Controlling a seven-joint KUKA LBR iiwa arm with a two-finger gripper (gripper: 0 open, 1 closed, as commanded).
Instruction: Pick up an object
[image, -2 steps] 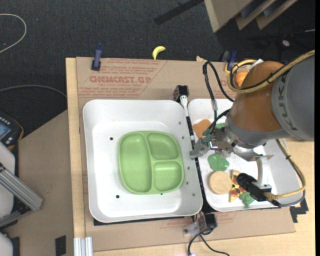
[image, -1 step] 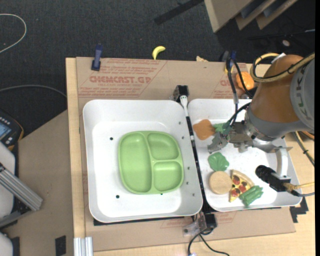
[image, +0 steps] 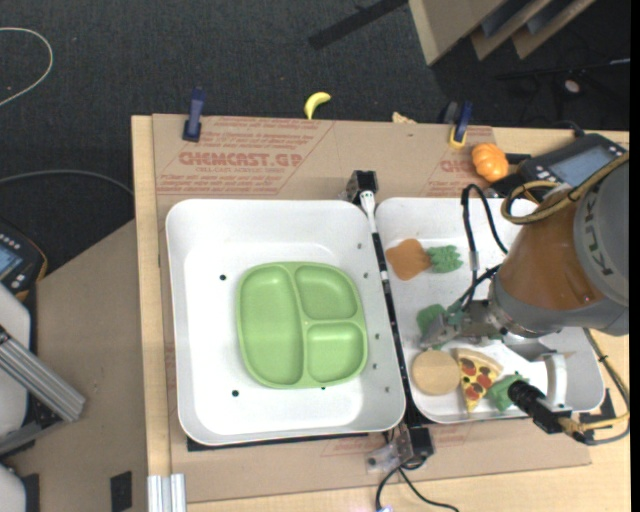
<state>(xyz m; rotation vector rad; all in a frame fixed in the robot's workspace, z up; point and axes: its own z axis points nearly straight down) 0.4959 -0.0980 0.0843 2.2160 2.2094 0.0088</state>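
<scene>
The gripper (image: 452, 325) reaches in from the right and sits low in the right bin (image: 400, 215), near its middle. I cannot tell how it is set, because the big arm hides most of it. A small dark green toy (image: 432, 318) lies right at its tip, touching it or just beside it; I cannot tell which.

A toy carrot (image: 420, 258) lies on the far side of the gripper. It lies left to right, with its orange end on the left and its green leaves on the right. A round tan cookie (image: 435, 372) lies on the near side of the gripper. Just right of the cookie is a toy pizza slice (image: 476, 378). It points near and a bit left, with its crust on the far side.

The left bin (image: 200, 300) holds a light green plate (image: 300, 324) with three parts. A small orange toy (image: 489, 160) sits on the bench (image: 250, 150), far behind the right bin.
</scene>
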